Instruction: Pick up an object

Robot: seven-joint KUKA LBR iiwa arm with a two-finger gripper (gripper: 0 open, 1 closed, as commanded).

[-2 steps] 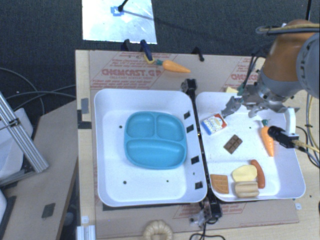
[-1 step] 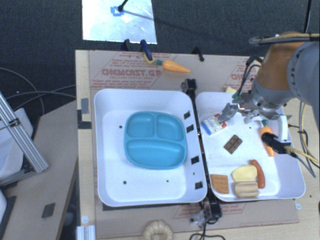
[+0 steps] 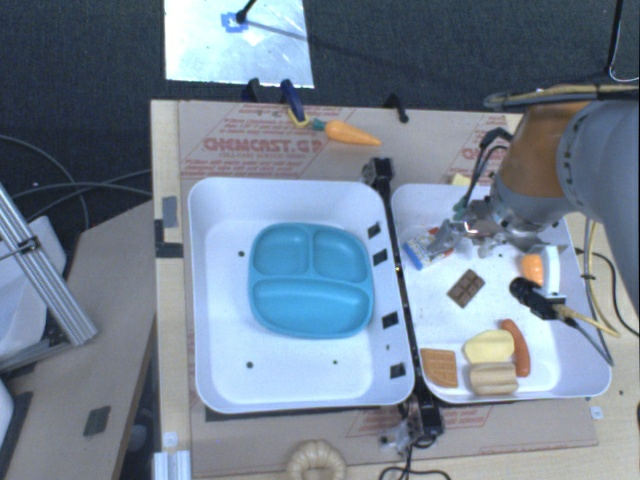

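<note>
My gripper (image 3: 428, 247) is down in the right bin (image 3: 580, 368), near its left wall and towards the back, and its tip is a blur of silver, blue and red. A brown chocolate bar (image 3: 465, 288) lies just to its front right, apart from it. Beside the arm lies a small orange piece (image 3: 534, 267). Along the bin's front sit a square cracker (image 3: 438, 366), a yellow piece (image 3: 487, 347), a red sausage (image 3: 516, 346) and a pale bread roll (image 3: 493, 376).
The left bin (image 3: 225, 368) holds a blue divided plate (image 3: 310, 280). A toy carrot (image 3: 349, 134) lies on the board behind the bins. A beige ring (image 3: 318, 460) sits at the front edge. The grey arm (image 3: 570, 163) covers the right bin's back right.
</note>
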